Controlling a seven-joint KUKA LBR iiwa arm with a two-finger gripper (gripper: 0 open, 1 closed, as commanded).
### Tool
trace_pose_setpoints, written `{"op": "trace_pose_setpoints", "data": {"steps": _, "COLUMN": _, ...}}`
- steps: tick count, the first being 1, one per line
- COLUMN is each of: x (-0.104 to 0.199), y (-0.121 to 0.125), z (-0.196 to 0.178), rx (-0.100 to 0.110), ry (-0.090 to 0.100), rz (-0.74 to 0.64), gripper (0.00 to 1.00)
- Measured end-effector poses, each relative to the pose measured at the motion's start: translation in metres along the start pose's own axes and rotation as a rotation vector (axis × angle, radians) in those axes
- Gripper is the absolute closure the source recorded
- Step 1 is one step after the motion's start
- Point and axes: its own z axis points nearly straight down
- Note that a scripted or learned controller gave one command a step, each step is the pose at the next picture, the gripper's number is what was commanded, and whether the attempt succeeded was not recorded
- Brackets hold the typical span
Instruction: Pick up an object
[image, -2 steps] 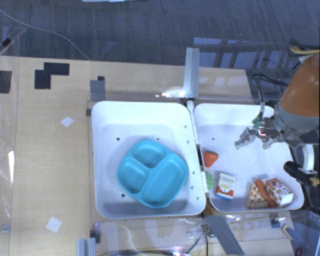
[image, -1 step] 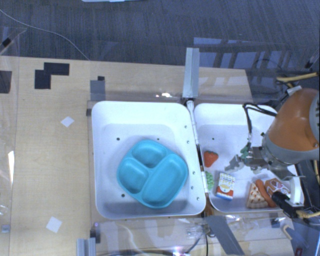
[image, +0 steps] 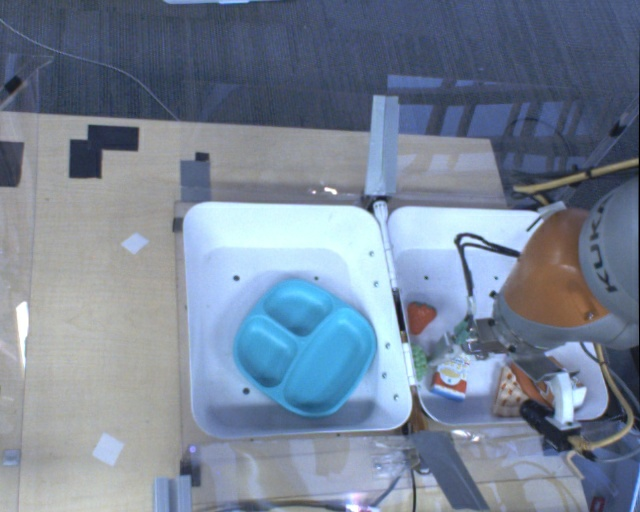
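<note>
We see blue three-compartment plate (image: 305, 346) lying flat in left bin (image: 210, 250), near its middle. In right bin (image: 430, 240) we see small red object (image: 421, 317) near left wall, green item (image: 421, 357) just below it, small white-orange carton (image: 451, 379), brown patterned packet (image: 512, 392) at front.

A pale wooden bench (image: 100, 330) carries two shallow white bins side by side, the left bin (image: 210, 300) touching the right bin (image: 430, 240), plus black patches (image: 100, 148)
</note>
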Motion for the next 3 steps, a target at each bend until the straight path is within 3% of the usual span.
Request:
{"op": "trace_pose_setpoints", "data": {"steps": 1, "x": 0.0, "y": 0.002, "z": -0.011, "rx": -0.005, "ry": -0.001, "rz": 0.0, "gripper": 1.0}}
{"op": "trace_pose_setpoints", "data": {"steps": 2, "x": 0.054, "y": 0.069, "z": -0.172, "rx": -0.002, "ry": 0.0, "rz": 0.084, "gripper": 1.0}}
{"op": "trace_pose_setpoints", "data": {"steps": 3, "x": 0.054, "y": 0.069, "z": -0.172, "rx": -0.001, "ry": 0.0, "rz": 0.083, "gripper": 0.0}}
